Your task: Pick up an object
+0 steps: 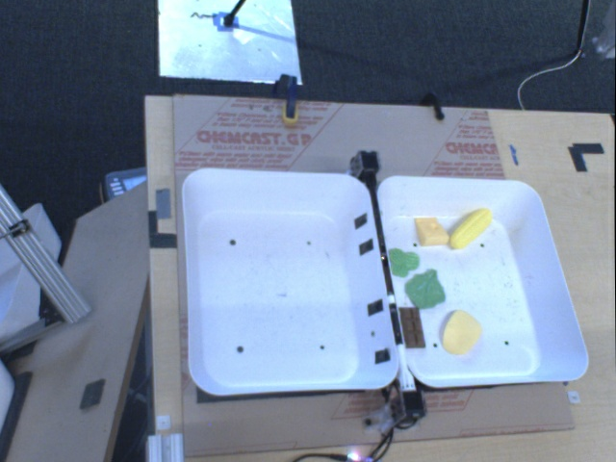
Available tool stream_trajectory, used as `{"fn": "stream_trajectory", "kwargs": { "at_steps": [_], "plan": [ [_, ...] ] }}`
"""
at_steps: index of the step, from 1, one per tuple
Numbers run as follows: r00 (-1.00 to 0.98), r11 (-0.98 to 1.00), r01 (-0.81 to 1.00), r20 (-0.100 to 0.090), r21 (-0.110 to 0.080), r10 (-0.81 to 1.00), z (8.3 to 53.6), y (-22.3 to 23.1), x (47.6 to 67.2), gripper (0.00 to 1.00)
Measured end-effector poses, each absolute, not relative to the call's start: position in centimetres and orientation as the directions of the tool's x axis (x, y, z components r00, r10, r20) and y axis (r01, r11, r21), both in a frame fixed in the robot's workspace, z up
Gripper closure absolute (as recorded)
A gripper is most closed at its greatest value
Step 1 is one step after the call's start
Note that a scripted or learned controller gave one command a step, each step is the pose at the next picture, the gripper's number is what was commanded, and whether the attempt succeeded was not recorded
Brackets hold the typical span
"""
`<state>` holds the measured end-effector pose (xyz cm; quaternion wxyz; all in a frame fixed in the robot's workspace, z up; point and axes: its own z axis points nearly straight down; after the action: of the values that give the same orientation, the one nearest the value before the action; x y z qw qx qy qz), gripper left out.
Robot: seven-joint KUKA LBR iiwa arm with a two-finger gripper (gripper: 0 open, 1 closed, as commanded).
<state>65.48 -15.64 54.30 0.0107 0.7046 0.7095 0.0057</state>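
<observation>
The right bin (539, 219) holds several small objects. A yellow corn-shaped piece (471, 227) lies near its back, with a yellow-orange wedge (431, 231) just left of it. Two green leafy pieces sit near the bin's left wall, a small one (403, 260) and a larger one (424, 288). A brown chocolate-bar piece (412, 327) lies at the front left, and a round yellow piece (461, 332) rests to its right.
The left bin (279, 287) stands beside the right one, joined along a black clipped seam (377, 258). Both rest on a cardboard sheet (250, 138) over the bench. A shiny metal plate (229, 27) lies at the back, and a metal frame (38, 268) stands at far left.
</observation>
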Motion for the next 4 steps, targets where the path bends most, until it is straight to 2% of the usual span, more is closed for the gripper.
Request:
{"fn": "stream_trajectory", "kwargs": {
  "at_steps": [1,2,3,4],
  "plan": [
    [0.001,-0.001,1.000,-0.001,-0.002,1.000,48.5,-19.9,66.9,1.00],
    [-0.001,0.001,1.000,0.001,-0.004,1.000,40.7,-20.6,66.8,1.00],
    [-0.006,0.006,1.000,-0.006,0.018,1.000,54.5,-20.4,66.8,1.00],
    [-0.004,0.004,1.000,-0.002,0.004,1.000,53.6,-20.6,66.9,1.00]
  ]
}}
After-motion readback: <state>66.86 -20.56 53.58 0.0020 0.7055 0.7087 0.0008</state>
